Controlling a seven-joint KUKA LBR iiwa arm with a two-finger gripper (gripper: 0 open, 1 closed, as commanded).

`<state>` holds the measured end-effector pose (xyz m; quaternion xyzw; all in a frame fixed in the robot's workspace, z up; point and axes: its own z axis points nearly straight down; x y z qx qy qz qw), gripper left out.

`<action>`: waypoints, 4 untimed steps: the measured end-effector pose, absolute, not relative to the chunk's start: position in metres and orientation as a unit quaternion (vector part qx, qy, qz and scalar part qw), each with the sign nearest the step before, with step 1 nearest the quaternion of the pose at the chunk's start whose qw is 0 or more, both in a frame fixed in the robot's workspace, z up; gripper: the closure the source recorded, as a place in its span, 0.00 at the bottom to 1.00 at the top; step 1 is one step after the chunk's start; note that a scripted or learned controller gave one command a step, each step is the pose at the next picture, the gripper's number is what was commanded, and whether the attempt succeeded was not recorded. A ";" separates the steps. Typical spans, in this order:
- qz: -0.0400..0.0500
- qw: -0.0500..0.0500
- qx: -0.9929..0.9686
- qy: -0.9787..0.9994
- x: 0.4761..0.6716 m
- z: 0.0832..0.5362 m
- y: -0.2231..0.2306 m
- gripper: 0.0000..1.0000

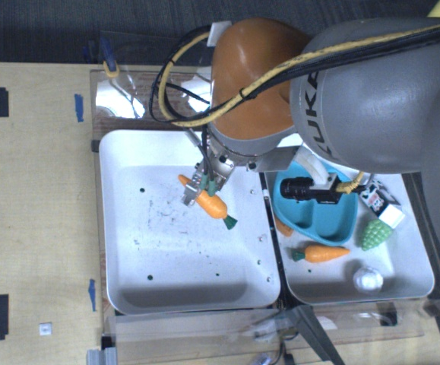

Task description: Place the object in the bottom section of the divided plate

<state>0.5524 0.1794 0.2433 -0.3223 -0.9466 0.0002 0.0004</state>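
Two carrots lie apart: one carrot (pixel 213 205) sits in the left bin (pixel 128 280), seemingly clamped between the gripper (pixel 199 191) fingers near its thick end. It looks light, stiff and slick plastic. The blue divided plate (pixel 333 223) waits in the right bin.
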 end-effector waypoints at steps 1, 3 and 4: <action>0.000 0.001 -0.180 -0.984 0.526 0.204 0.151 1.00; -0.003 -0.005 -0.219 -0.976 0.518 0.089 0.180 1.00; -0.003 -0.005 -0.174 -0.985 0.619 0.088 0.225 1.00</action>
